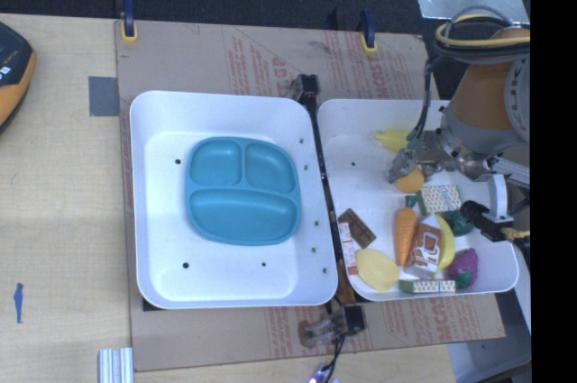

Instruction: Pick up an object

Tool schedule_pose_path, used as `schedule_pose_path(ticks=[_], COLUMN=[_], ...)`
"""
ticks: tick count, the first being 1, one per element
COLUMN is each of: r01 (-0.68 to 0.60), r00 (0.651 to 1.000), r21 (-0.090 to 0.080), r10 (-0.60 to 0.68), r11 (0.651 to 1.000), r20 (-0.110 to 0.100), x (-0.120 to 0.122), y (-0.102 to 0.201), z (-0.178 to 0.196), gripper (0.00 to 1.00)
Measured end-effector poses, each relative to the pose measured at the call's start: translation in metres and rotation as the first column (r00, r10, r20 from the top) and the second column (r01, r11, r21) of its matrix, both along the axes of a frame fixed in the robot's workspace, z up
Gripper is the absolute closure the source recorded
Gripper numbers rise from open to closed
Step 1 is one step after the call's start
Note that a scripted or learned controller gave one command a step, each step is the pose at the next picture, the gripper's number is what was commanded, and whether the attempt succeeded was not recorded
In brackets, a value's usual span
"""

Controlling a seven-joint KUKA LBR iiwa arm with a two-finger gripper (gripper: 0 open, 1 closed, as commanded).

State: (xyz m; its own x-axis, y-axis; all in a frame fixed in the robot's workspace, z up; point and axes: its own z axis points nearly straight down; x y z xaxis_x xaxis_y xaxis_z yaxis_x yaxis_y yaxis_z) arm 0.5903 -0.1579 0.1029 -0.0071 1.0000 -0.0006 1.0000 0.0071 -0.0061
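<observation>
the claw hangs low in the right bin, set right over a small orange piece as if to take it, though i cannot tell how it stands, while the carrot and other toys crowd just below it.

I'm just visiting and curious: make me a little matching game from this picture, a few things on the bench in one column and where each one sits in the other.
Things:
1. blue plate
2. toy carrot
3. purple toy
4. yellow-and-black device

Places:
A. near the right bin's lower right corner
B. on the bare bench at the far left edge
C. in the middle of the left bin
D. in the right bin, beside a small packet

Pairs: 1-C, 2-D, 3-A, 4-B
</observation>
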Motion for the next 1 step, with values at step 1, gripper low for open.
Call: schedule_pose_path(ticks=[1], r01=[-0.004], r00=[1.000], r21=[0.003], r10=[0.004], r11=[1.000], r20=[0.012], x=[-0.0049], y=[0.0729], z=[0.0952], gripper=[1.00])
